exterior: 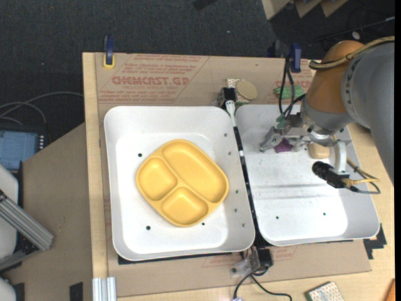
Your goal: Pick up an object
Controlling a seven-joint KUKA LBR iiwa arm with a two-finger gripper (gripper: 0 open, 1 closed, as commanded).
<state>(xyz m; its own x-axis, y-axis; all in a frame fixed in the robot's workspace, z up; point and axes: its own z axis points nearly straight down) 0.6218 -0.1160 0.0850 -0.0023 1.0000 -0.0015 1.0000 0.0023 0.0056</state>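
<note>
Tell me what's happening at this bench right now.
The arm reaches in from the right, and its gripper is low over the far left part of the right bin, right at a small purple object. Whether it has hold of that object cannot be told from this view. In the left bin a yellow divided plate lies flat, well away from the arm.
</note>
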